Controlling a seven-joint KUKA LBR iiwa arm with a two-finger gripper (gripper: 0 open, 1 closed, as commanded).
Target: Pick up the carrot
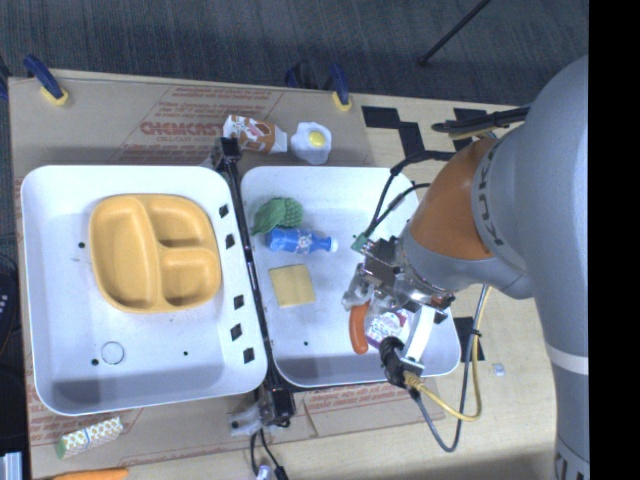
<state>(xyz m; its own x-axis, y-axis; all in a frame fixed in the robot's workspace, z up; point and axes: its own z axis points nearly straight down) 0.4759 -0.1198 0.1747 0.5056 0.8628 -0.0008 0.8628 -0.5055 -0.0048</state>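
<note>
The carrot [357, 332] is a short orange stick lying in the right bin [330, 368], near its front right corner. My gripper [377, 313] hangs directly over the carrot's upper end and hides part of it. The gripper body, with a white and pink patch on it, sits just right of the carrot and touches or nearly touches it. I cannot make out whether the carrot is gripped.
In the right bin lie a yellow cheese slice [292, 285], a blue bottle [298, 240] and a green leafy piece [277, 213]. A yellow divided plate [155, 250] fills much of the left bin [60, 368]. A small bottle [250, 133] and an egg-like toy [312, 142] sit behind the bins.
</note>
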